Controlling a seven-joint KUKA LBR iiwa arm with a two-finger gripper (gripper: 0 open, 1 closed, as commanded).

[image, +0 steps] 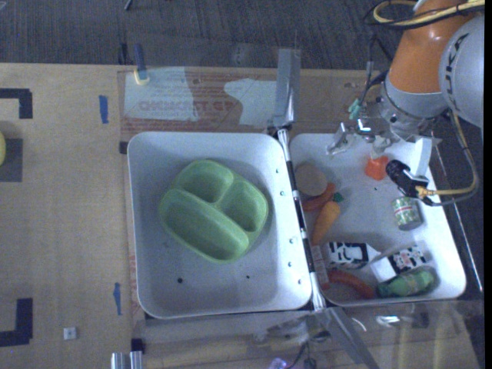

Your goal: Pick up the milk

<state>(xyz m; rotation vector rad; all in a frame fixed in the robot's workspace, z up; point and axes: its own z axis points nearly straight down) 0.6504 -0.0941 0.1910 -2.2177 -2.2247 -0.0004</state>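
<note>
The milk, a small white carton with black cow patches, lies on its side in the front part of the right bin. A second carton with the same pattern lies just to its right. My gripper hangs over the back of that bin, well behind both cartons and apart from them. Nothing shows in its grasp. The orange band of the arm rises above it at the top right.
The right bin also holds a brown round piece, a carrot, a small orange item, a can, a red pepper and a green bottle. A green divided plate lies in the left bin.
</note>
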